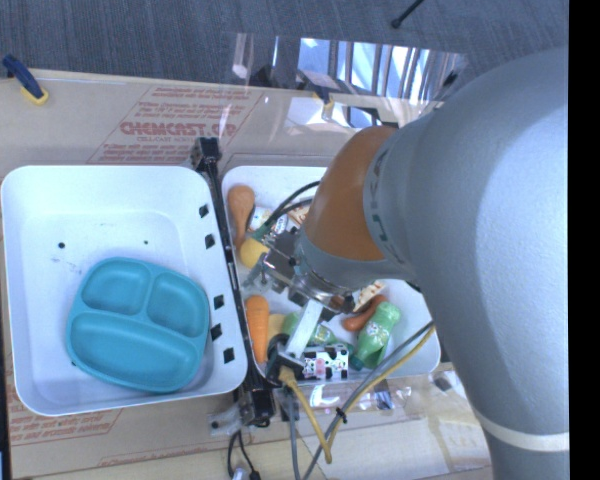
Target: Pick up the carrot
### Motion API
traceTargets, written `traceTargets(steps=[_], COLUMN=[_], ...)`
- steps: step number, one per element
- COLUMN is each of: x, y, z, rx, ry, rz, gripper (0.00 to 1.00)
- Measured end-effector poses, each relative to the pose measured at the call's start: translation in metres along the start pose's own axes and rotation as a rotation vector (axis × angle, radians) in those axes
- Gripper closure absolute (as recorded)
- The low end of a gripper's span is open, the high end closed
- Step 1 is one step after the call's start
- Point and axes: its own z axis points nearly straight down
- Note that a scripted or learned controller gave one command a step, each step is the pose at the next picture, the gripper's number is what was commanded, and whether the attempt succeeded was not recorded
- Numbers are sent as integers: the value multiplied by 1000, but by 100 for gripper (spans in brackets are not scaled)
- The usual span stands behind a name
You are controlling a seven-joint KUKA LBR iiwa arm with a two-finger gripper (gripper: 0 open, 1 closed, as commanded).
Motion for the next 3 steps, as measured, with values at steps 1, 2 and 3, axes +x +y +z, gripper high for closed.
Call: traceTargets(steps=[1, 2, 3], x=[-22, -9, -30], y=[32, 7, 22], z=[-1, 0, -1], rx=[-5, 2, -2], ry=[1, -1, 3], rz=[228, 312, 716], gripper=[0, 0, 0])
